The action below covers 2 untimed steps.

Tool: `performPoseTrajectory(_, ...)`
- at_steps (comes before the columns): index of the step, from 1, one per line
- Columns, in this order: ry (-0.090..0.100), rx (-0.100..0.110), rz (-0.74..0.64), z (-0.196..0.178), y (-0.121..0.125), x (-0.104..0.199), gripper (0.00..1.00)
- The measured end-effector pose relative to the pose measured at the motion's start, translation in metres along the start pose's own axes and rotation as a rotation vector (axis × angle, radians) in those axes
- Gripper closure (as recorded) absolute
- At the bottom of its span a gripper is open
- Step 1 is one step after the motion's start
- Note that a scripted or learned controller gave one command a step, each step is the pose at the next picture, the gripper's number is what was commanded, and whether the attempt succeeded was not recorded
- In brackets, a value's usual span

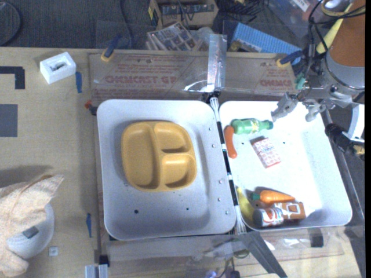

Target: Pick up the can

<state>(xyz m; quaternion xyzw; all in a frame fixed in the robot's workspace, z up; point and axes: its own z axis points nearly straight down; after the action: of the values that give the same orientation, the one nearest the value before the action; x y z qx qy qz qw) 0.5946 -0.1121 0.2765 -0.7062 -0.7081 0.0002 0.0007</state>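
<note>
Two white bins are set side by side on the bench. Within the right bin point(324, 172), the can point(279, 214) is laid on its side near the front edge, beside a carrot point(275, 197). Over the back edge, the gripper point(298, 109) is seen spread, pinching nothing.

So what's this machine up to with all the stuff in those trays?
A robot arm is meant to pick up the can, which lies on its side at the near edge of the right bin beside a carrot. The gripper hovers over that bin's far edge, holding nothing. The left bin holds a yellow divided plate.
</note>
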Motion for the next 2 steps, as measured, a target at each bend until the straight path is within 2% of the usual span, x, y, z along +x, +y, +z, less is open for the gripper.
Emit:
performPoseTrajectory(1,0.0,0.0,0.153,0.159,0.009,-0.016,0.0)
performPoseTrajectory(2,0.001,0.023,0.087,0.191,0.055,-0.013,0.0)
